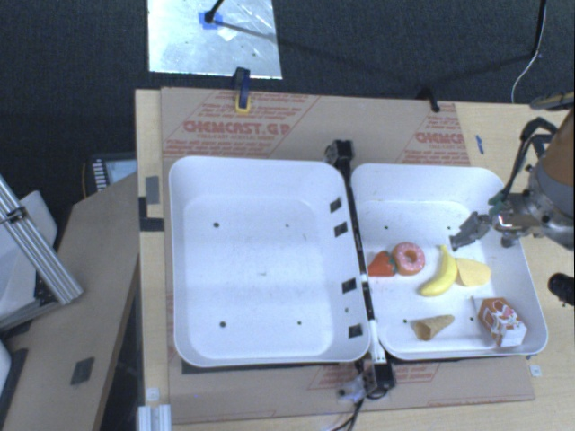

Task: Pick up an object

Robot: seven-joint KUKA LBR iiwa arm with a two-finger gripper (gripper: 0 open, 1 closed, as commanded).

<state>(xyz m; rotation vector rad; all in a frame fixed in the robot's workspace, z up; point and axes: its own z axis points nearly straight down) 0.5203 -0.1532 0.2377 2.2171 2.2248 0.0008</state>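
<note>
arm (555,173): comes in from the right edge, wrist bent low
gripper (467,233): dark fingertips pointing left and a bit down, nothing between them

Two bins (260,268), white plastic, smooth, faint sheen. Under them a cardboard sheet (296,119), matt tan, red print. Far left, a metal plate (214,25), dull silver, scuffed. Floor carpet (63,70) dark, rough. Banana (441,275) and donut (410,258) look like glossy plastic.

The arm (555,182) is cut off by the right edge.
</note>
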